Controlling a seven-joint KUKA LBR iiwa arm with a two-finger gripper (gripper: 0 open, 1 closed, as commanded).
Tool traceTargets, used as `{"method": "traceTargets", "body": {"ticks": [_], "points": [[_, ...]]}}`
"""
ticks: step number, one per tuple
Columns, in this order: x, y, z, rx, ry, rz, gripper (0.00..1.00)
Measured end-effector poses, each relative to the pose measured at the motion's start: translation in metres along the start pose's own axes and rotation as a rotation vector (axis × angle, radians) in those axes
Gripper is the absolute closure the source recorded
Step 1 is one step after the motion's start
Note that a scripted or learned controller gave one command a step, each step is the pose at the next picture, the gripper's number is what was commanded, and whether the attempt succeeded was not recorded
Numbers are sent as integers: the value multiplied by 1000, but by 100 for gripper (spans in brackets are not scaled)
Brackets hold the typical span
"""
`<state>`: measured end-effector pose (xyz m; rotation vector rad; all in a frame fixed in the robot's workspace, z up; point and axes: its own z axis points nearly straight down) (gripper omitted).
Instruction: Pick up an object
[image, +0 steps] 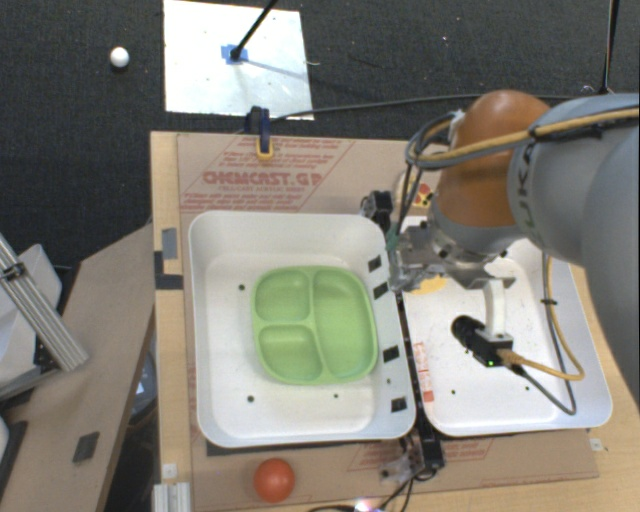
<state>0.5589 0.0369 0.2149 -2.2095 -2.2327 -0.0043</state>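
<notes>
The grey arm with its orange band reaches in from the right and covers the back of the right bin (520, 395). My gripper (404, 268) hangs low at that bin's left wall, close to the divide between the two bins. A small yellow object (433, 285) peeks out just right of the gripper, mostly hidden under the wrist. Whether it is touched or held is hidden from this view. A green divided plate (313, 323) lies flat in the middle of the left bin (225, 400).
An orange ball (273, 479) rests on the cardboard in front of the left bin, outside both bins. A small white ball (119, 57) lies on the dark floor at the far left. A white sheet (235, 60) lies behind the bench.
</notes>
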Motion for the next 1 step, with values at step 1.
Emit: {"method": "traceTargets", "body": {"ticks": [1], "points": [[56,19,4,-1,1,0,100]]}}
